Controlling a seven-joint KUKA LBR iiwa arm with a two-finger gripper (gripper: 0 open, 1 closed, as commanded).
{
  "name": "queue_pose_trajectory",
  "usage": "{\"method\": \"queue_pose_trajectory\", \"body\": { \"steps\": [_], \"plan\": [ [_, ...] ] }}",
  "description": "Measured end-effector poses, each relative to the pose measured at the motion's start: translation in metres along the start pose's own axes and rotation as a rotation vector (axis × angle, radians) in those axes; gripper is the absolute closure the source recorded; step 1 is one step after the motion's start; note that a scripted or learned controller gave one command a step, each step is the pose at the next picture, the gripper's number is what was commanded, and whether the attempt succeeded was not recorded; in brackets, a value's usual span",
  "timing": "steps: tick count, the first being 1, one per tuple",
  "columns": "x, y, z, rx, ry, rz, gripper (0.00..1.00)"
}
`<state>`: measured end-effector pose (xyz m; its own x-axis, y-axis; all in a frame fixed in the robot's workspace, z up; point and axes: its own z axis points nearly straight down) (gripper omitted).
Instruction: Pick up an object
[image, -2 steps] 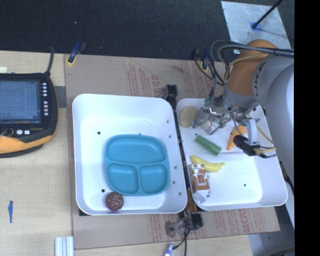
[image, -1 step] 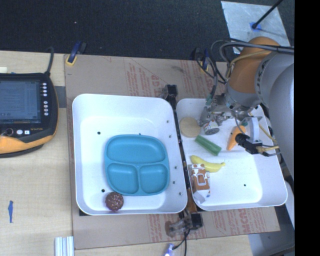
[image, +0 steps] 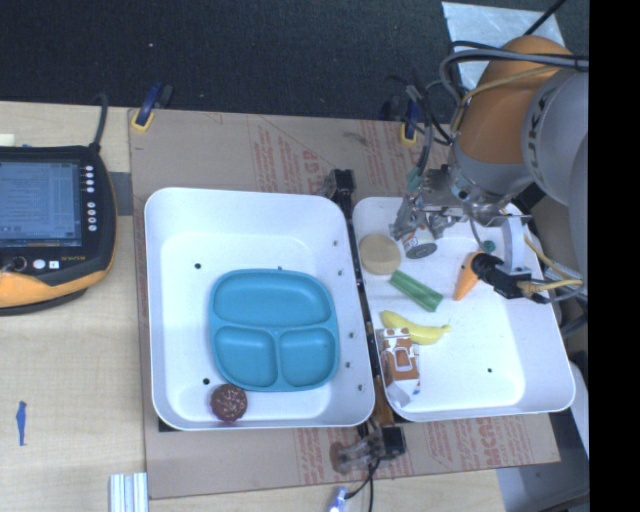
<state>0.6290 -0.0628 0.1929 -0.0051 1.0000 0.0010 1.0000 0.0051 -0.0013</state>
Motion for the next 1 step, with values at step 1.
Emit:
{"method": "queue_pose_trajectory", "body": {
  "steps": [1],
  "plan": [
    [0.0358, -0.0371, -0.0444, 0.003, 0.001, 0.0, 1.0]
  ]
}}
